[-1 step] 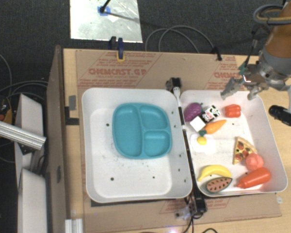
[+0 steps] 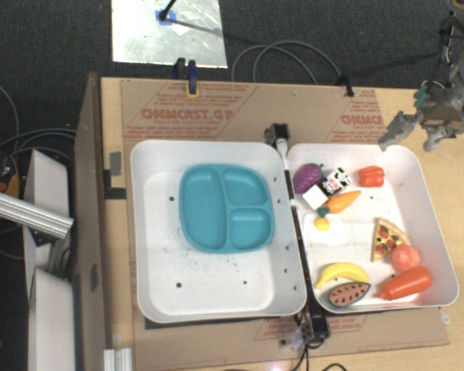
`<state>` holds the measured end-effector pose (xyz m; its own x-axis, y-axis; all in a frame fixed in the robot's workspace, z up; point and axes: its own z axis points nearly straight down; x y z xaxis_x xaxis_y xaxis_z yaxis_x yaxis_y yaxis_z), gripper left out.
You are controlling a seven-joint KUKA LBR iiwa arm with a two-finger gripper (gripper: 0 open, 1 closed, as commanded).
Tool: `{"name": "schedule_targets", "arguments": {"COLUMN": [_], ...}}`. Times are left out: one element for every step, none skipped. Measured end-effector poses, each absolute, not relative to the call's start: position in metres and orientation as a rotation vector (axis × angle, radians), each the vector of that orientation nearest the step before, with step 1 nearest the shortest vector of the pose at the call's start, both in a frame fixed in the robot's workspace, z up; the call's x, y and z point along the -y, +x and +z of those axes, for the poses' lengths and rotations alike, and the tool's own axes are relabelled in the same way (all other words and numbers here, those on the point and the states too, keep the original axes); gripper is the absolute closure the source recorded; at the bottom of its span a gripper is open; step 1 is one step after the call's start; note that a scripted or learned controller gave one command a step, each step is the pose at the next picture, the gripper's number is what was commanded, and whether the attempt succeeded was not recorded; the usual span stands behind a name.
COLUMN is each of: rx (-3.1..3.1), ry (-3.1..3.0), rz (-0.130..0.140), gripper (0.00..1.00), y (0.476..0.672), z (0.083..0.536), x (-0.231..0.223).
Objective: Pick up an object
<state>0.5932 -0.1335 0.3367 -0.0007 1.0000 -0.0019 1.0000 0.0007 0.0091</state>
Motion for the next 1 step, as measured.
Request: {"name": "schedule_targets", "arguments": {"rx": [-2.232], "ry": [2.217], "rz": [-0.003], "gripper": [0.00], "y": [0.6202], "z": [0.2112], "x": [0.1122]}}
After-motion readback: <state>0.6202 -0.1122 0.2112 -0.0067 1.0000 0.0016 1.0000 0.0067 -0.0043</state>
